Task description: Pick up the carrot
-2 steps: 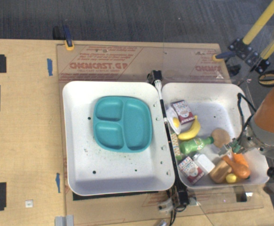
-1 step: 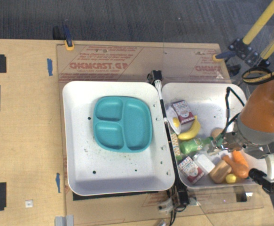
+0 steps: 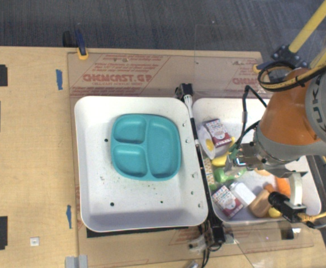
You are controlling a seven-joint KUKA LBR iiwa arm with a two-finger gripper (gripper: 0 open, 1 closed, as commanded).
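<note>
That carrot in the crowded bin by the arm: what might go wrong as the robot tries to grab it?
1. The carrot lies mostly under the arm's wrist, so an aimed grab could miss.
2. It is packed among a small carton, a brown piece and a yellow piece; the gripper might catch a neighbour instead.
3. The gripper sits over green and yellow items, away from the carrot, and could knock them.

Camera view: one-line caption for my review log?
Grey-and-orange arm reaches over the cluttered right white bin; orange carrot lies there, teal divided plate sits left.

Dark grey carpet floor [image 3: 151,10] lies beyond the light wooden bench [image 3: 28,149].
</note>
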